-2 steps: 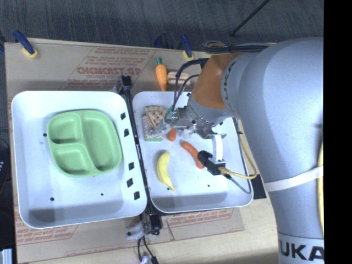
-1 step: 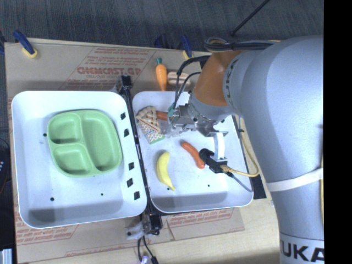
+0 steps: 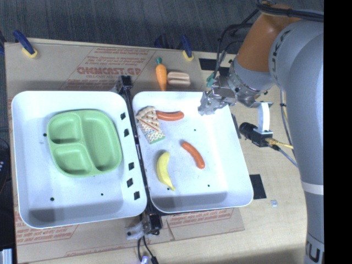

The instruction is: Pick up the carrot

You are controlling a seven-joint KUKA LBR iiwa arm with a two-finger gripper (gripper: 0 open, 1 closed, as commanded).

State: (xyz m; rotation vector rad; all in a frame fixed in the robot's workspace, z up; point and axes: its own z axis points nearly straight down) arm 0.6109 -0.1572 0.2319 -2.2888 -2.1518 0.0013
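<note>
Nearest to us in the right bin (image 3: 236, 194) lies a banana (image 3: 164, 170), and just to its right a sausage (image 3: 193, 154) set at a slant; both rest loose on the bin floor, well apart from the end effector. The left bin (image 3: 22, 164) carries a green divided plate (image 3: 83, 142), which sits flat in the middle and plays no part in this pick.

Farther back in the right bin, a patterned cracker-like piece (image 3: 149, 123) leans close to the wall shared by the two bins, with a second sausage (image 3: 170, 115) just beside it on the right. At the far right corner of this bin we see the end effector (image 3: 212, 104), hanging low over the rim. We cannot tell from this slant whether it is wide or narrow, and we see nothing held in it.

The carrot (image 3: 160, 75) is not in either bin. It lies on the counter (image 3: 82, 65) just beyond the far edge of the right bin, green top pointing away from us, with a small bun-like toy (image 3: 178, 79) touching or nearly touching its right side. We judge the pick has not yet begun: the end effector stands to the right of the carrot and nearer to us, so the arm must travel left and farther out over the rim. The bun crowding the carrot could get in the way of a clean closing.
</note>
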